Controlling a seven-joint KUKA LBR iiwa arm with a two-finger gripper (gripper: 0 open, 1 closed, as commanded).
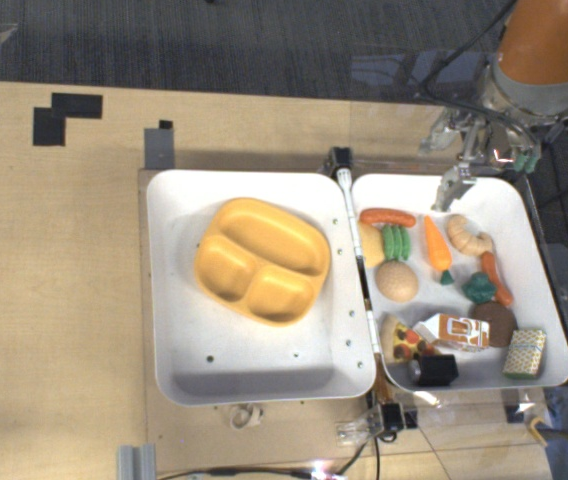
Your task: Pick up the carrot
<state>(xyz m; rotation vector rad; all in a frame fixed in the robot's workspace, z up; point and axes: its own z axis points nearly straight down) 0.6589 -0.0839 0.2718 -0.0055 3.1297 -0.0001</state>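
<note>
The carrot is a short orange cone with a small green end. It lies lengthwise in the upper middle of the right bin, between green beans and a pale bread piece. My gripper hangs over the bin's far rim, above and slightly right of the carrot and apart from it. Nothing shows in its grasp. The orange-banded arm comes in from the top right corner.
The right bin is crowded: a red sausage, a beige ball, a darker orange stick with a teal leaf, a brown lump, a carton, a yellow-green box. A yellow divided tray lies in the left bin.
</note>
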